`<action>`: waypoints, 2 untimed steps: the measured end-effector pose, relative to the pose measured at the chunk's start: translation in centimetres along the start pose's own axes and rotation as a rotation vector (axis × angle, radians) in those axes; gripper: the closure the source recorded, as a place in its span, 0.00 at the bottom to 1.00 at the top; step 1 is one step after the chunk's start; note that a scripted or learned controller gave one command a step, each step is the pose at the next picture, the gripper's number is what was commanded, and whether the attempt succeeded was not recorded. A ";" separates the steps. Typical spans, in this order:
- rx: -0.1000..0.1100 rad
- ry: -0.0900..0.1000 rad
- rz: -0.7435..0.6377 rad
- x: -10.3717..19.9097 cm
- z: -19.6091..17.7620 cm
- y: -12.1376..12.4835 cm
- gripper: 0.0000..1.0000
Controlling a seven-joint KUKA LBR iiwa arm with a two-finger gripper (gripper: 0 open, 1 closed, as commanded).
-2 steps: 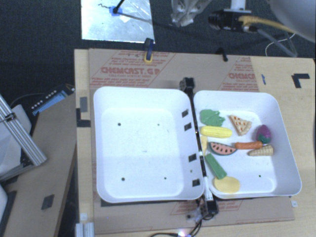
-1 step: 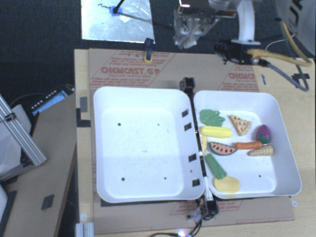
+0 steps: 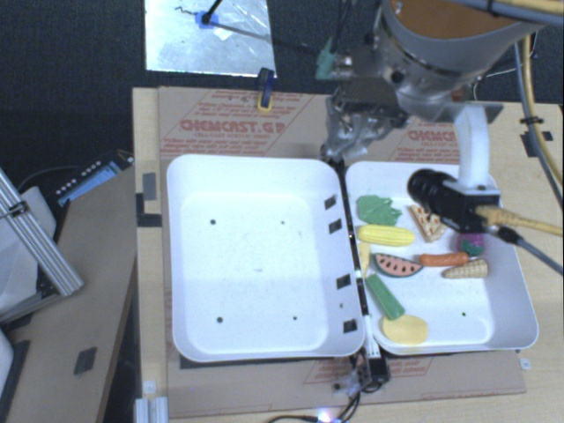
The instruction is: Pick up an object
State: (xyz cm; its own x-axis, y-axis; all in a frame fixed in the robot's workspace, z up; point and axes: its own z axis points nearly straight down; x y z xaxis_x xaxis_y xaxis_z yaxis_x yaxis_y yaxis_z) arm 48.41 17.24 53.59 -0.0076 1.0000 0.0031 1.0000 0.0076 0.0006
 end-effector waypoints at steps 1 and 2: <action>-0.004 -0.003 0.009 -2.7 0.1 7.3 1.00; -0.006 -0.003 0.007 -2.4 0.0 13.5 1.00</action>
State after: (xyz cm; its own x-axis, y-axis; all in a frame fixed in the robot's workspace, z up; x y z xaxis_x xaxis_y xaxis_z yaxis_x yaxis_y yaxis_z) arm 61.95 14.93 53.61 -0.0006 1.0000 0.0005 1.0000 0.0006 0.0067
